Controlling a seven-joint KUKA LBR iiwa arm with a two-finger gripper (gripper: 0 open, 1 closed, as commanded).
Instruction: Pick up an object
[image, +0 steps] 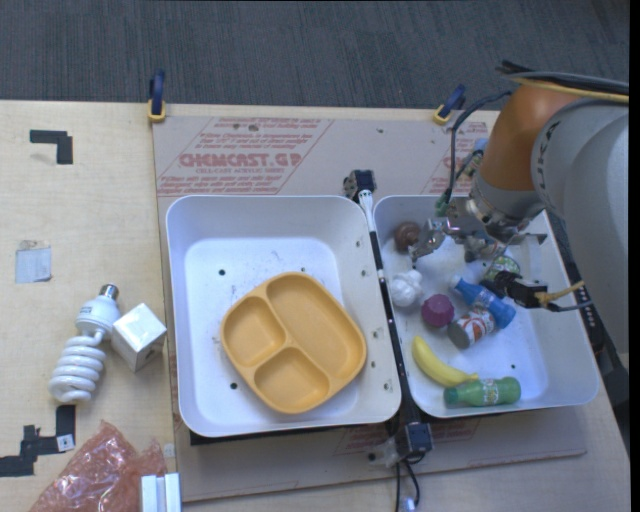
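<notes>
Several small objects crowd the right bin (560, 385), and the gripper (462, 232) hangs low over that bin's far half, with whether it is open, closed or gripping anything impossible to tell. No object shows between its tips. Nearest to the gripper is a brown ball (406, 236), just to its left near the bin's divider wall. Nearer the camera from the gripper lie a white crumpled object (404, 289), a magenta ball (437, 311) and a blue bottle (487, 302), whose long axis runs diagonally. A banana (438, 364) and a green bottle (483, 391) lie along the bin's near wall, farthest from the gripper. Likely the brown ball is the easiest reach.
</notes>
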